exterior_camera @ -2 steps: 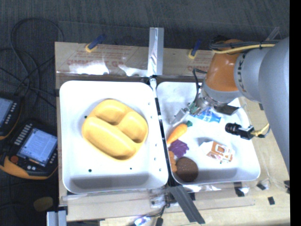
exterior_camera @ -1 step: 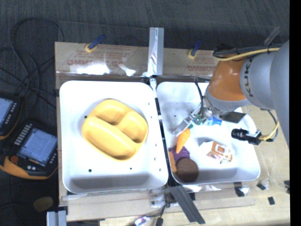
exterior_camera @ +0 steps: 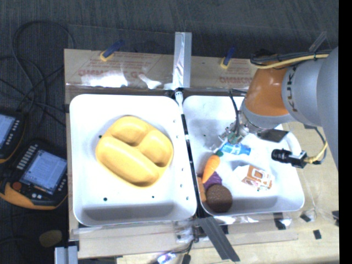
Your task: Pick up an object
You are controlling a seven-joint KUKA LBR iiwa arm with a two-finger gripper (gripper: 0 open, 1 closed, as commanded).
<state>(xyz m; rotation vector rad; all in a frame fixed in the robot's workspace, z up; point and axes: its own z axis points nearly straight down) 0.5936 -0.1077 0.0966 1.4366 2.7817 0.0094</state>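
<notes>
The grey arm's gripper (exterior_camera: 235, 133) hangs low in the right white bin (exterior_camera: 286, 202), just above a small blue-and-white tube (exterior_camera: 235, 149); whether it is released or clenched I cannot tell. A clean pick likely means straddling the tube squarely, clear of the orange toy carrot (exterior_camera: 210, 167) beside it. That bin carries one tube, one carrot, one brown ball (exterior_camera: 219, 197), one orange-printed white packet (exterior_camera: 257, 177); the left white bin (exterior_camera: 88, 202) carries one yellow foam lump (exterior_camera: 133, 150).

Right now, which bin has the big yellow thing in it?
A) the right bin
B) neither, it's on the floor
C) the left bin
C: the big yellow thing lies in the left bin, while the right bin holds the toy carrot, a brown ball and a small carton, with the claw above them.
</notes>
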